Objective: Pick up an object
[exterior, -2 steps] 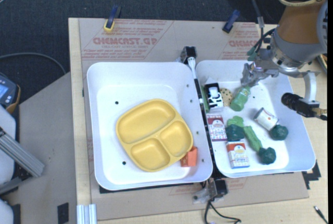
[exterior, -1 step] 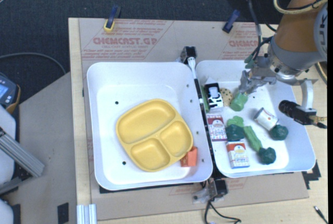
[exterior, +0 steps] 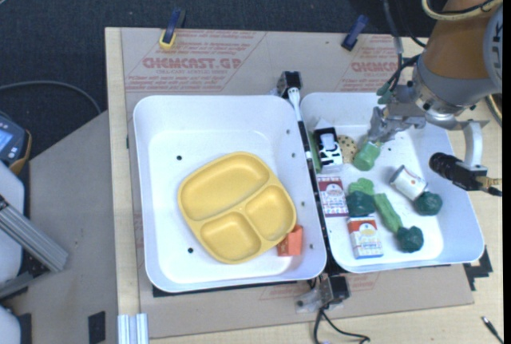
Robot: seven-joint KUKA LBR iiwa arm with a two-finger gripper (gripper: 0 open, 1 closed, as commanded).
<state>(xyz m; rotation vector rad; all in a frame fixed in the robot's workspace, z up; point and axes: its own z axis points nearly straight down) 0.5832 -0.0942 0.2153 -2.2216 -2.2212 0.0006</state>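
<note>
Pale green object (exterior: pixel 366 156) in the right bin (exterior: pixel 463 243) — near its upper left, gripper (exterior: pixel 378 132) just above it, touching or not unclear, claw state impossible to tell, dark green pieces (exterior: pixel 386 209) nearby, yellow divided plate (exterior: pixel 236 207) in left bin (exterior: pixel 160 175).

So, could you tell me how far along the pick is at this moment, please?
Done: the arm has reached into the right bin, and its end effector sits low over the clutter near the back. In hand: it is at a light green object, apparently touching it, though a firm grip can't be confirmed from this angle. Left: securing the object and lifting it clear. The yellow divided plate lies in the left bin.
</note>
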